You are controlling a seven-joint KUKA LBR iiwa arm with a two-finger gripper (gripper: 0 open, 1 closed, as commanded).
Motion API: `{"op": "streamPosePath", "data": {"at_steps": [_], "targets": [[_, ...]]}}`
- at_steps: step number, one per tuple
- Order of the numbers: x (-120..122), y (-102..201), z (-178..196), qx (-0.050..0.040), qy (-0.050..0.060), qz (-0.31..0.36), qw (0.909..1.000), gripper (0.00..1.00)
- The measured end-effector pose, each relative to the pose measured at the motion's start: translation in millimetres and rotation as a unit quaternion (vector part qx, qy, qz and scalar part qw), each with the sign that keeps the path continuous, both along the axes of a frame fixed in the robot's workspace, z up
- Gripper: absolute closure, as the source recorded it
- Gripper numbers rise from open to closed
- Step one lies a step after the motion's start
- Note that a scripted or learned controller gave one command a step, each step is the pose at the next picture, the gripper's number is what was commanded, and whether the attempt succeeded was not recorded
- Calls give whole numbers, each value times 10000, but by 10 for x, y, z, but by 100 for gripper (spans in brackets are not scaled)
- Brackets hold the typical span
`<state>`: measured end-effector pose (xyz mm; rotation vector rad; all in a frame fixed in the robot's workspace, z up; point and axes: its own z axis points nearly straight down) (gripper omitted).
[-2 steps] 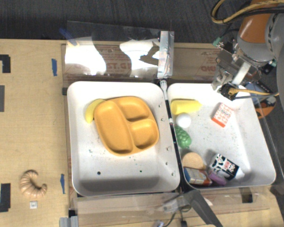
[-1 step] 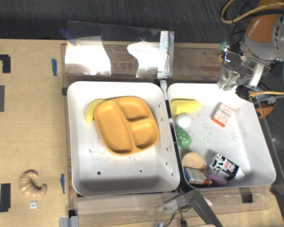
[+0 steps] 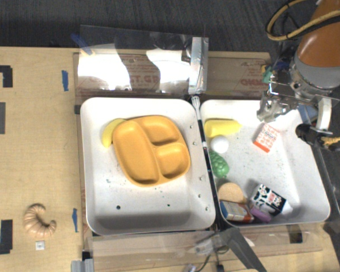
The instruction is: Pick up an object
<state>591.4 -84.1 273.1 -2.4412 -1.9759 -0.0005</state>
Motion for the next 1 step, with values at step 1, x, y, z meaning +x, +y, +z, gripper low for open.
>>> {"op": "streamPosePath", "data": {"at_steps": [1], "targets": [[353, 308, 945, -4, -34, -55, 10000, 100]]}}
